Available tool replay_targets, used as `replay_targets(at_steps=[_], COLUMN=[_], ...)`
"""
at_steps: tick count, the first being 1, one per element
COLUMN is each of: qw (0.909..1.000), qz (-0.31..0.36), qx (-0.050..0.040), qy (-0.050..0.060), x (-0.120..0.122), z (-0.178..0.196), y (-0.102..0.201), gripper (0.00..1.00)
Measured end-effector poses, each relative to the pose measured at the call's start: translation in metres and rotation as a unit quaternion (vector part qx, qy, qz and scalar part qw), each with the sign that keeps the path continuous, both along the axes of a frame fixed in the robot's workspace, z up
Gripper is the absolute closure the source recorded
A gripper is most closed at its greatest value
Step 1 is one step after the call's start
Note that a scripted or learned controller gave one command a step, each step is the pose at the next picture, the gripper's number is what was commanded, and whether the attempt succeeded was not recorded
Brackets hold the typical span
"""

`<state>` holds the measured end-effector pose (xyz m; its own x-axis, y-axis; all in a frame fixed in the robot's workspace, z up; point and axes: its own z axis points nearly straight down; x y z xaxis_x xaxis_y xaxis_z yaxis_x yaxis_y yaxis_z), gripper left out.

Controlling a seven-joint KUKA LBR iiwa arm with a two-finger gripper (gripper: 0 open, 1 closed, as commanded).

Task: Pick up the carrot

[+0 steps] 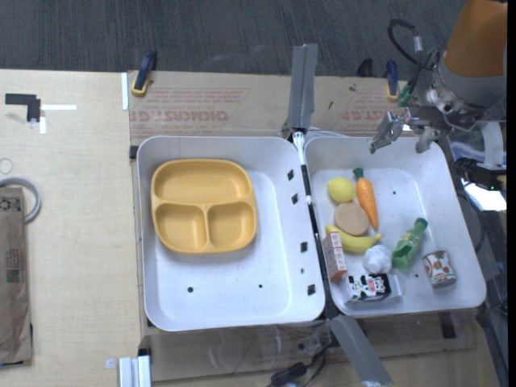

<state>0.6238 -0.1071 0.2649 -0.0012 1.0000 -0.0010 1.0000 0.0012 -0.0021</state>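
Roughly in the middle of the right-hand shallow white bin [459,216] lay the small orange plastic toy carrot with a green stub top [367,199], its green end pointing toward the far wall and its tapered tip toward the near side, a little tilted. It looked like a light, stiff, smooth toy, likely to skid or roll under a pinch, so the thicker upper half, taken across its width, seemed the safest place to close on it. Just beside it on the left sat a yellow plastic lemon [341,189], and a tan round biscuit-like disc [351,218] touched or nearly touched its lower part, which left less room for a finger on that side. Below those lay a yellow banana [359,241], a small red-brown carton [335,255], a white garlic-shaped bulb [376,257], a green bottle [409,244], a black-and-white milk box [368,286] and a red printed can [439,268]. The two-finger gripper [405,132] hung over the far rim of that bin, well apart from the carrot, its fingers spread and nothing between them. In the left white bin [161,297] rested a yellow three-compartment tray [204,204], and both bins stood on the pale wooden surface [72,160].
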Motion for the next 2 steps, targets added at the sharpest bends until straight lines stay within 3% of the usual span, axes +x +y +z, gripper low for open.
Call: replay_targets(at_steps=[1, 2], qw=[0.9998, 0.9998], qz=[-0.019, -0.021], qx=[-0.0001, -0.0002], qy=[-0.002, -0.002], x=[0.0172, 0.0171], z=[-0.1725, -0.1635], y=[-0.0059, -0.0069], gripper=[0.00, 1.00])
